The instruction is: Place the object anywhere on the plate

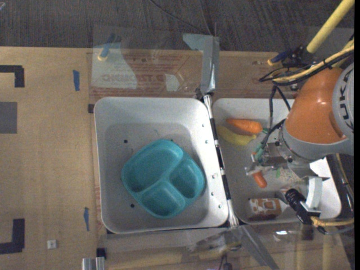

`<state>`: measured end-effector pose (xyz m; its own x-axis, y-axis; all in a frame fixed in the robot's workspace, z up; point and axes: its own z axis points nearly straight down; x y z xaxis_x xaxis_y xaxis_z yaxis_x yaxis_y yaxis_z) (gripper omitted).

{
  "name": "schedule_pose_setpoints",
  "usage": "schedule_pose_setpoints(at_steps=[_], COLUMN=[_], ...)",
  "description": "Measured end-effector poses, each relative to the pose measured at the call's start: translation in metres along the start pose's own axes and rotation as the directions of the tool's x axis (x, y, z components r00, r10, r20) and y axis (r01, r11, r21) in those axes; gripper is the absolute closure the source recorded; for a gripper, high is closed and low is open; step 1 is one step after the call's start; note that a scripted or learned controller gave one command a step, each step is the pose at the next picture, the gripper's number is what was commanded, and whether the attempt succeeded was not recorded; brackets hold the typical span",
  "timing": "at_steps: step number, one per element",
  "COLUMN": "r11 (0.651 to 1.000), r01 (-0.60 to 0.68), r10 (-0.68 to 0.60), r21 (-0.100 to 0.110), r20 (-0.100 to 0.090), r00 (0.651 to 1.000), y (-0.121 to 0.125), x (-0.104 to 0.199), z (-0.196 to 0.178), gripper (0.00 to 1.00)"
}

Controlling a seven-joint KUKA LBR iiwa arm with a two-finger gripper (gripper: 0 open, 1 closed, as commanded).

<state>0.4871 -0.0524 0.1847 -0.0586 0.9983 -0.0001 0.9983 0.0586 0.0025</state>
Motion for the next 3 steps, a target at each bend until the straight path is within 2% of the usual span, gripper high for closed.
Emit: schedule_pose_setpoints(at_steps=[1, 2, 3], r11=[0.986, 0.974, 0.974], r01=[0.169, 0.227, 0.228], r10=[-0.169, -0.227, -0.228], r21=[0.003, 0.0, 0.001], r20=[-0.001, 0.0, 0.0], r00=[0.986, 0.974, 0.974], y=[-0.003, 0.062, 0.062], x=[0.072, 0.134, 0.135], z=[0.0, -0.018, -0.018], gripper=[1.0, 1.0, 0.0])
